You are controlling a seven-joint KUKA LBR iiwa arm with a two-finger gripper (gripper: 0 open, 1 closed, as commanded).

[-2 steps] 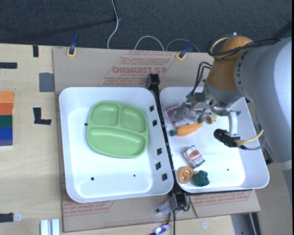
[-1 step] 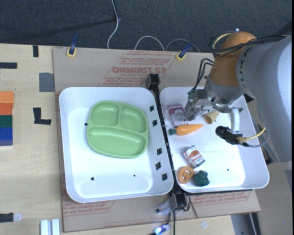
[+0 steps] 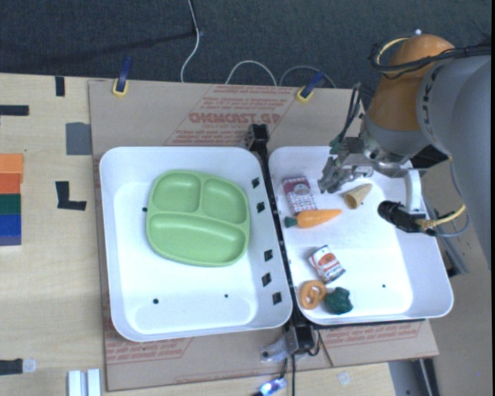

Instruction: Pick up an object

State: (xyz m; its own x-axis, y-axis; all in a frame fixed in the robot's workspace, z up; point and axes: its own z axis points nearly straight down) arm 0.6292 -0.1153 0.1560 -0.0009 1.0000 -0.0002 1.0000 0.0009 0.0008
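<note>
Camera view: grey metal gripper (image 3: 337, 174) hangs over the right white plastic bin (image 3: 412, 299), upper part; can't tell its finger state, nothing seen gripped. Just beside it sit a small tan cone (image 3: 357, 195), an orange toy carrot (image 3: 318, 218) & a small red-white packet (image 3: 298, 195). A red-white can (image 3: 327, 264), brown pretzel (image 3: 312, 294) & dark green lump (image 3: 340, 301) lie nearer the front; green divided plastic plate (image 3: 199, 218) is in the left white bin (image 3: 124, 246).

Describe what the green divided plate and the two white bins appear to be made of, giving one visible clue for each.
Green divided plate: probably moulded plastic, matte; the colour is even and the compartment ridges are softly rounded.
White bins: likely thin formed plastic, slightly glossy; the corners are rounded and the rims are smooth. Neither material is certain by sight alone.
</note>
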